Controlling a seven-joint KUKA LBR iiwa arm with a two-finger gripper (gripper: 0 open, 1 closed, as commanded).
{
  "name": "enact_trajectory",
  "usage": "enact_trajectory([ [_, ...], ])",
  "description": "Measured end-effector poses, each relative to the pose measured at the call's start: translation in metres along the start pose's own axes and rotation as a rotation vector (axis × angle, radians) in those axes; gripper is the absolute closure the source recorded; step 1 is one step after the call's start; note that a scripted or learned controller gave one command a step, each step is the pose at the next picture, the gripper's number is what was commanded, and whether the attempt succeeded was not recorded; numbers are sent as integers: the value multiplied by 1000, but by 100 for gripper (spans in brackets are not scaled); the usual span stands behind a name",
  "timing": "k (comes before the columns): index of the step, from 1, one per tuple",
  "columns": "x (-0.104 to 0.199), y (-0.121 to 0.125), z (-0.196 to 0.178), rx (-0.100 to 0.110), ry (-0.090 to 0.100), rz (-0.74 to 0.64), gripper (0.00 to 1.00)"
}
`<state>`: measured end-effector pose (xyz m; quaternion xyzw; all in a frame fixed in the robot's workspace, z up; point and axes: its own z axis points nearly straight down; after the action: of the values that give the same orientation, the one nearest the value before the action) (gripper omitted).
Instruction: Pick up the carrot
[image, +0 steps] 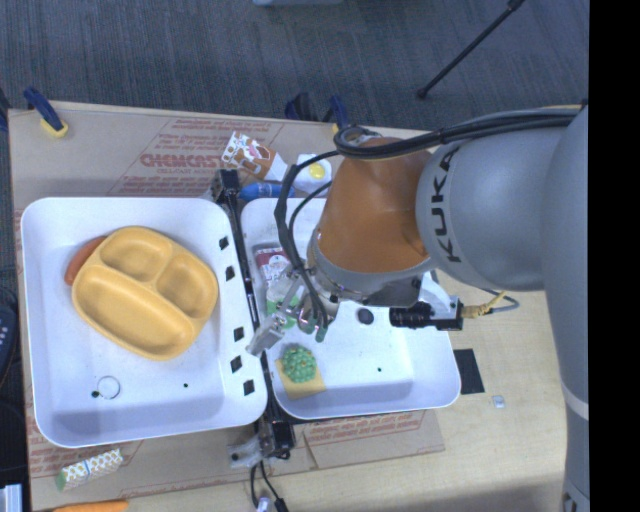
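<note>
A: Claw (292, 318) sits low in the right bin (425, 385); the arm (400, 215) covers most of it. Finger spread: cannot tell, nothing visibly gripped.

B: Carrot?

A: An orange sliver (80, 260) far to the claw's left in the left bin (50, 330), mostly hidden under the yellow divided plate (145, 290). Probably the carrot.

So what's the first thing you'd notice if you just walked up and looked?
The big grey and orange robot arm reaching in over the right bin. Next, the yellow divided plate in the left bin, with something orange, maybe the carrot, peeking out at its far-left edge.
</note>
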<state>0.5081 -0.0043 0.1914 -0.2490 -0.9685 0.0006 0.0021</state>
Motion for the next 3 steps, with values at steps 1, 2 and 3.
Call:
enact_trajectory([
  [1,-81,-44,-67,-1,-6,-149,0],
  [2,-14,-46,0,0,-1,-136,0],
  [3,24,-23,0,0,-1,-235,0],
])
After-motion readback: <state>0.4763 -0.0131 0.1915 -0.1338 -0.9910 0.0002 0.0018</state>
